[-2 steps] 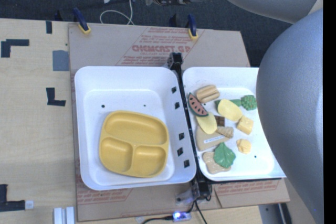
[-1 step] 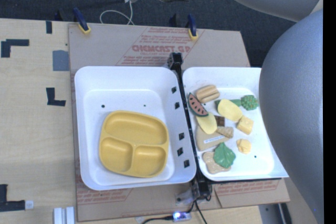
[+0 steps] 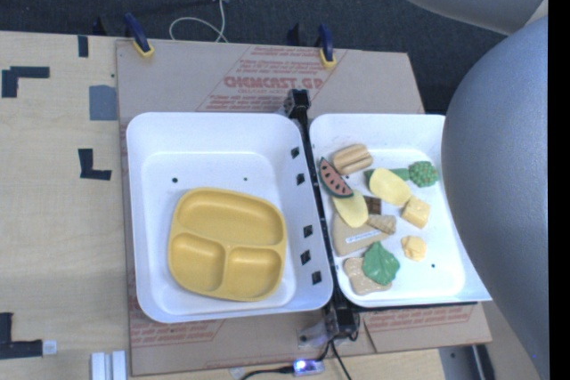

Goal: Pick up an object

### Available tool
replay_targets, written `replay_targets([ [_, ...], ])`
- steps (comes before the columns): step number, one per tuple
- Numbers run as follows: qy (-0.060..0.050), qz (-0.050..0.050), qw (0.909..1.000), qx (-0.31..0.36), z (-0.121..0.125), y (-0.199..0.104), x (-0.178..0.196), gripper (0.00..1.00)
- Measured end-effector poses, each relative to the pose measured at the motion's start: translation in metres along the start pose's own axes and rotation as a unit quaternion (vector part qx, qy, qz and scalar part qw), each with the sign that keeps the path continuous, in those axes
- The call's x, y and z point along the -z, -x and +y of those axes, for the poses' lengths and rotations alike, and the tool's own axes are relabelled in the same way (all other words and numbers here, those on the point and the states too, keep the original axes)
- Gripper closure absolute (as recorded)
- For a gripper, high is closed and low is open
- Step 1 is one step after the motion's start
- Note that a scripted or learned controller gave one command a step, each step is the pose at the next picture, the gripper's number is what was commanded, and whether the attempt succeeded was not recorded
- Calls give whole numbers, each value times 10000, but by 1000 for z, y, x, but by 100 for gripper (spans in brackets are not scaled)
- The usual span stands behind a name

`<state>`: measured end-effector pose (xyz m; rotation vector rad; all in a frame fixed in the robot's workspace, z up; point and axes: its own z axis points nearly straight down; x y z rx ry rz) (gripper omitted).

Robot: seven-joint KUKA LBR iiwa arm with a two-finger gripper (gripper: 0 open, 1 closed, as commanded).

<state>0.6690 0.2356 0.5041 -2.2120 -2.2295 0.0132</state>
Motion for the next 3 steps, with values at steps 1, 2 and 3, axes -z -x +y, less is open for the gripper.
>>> replay_targets([
  [1,-14,-8,10000,12,0,-1,8,100],
  [2,-28,-18,10000,23,0,-3,17,100],
  [3,-41,-26,10000,33,1,-4,25,100],
])
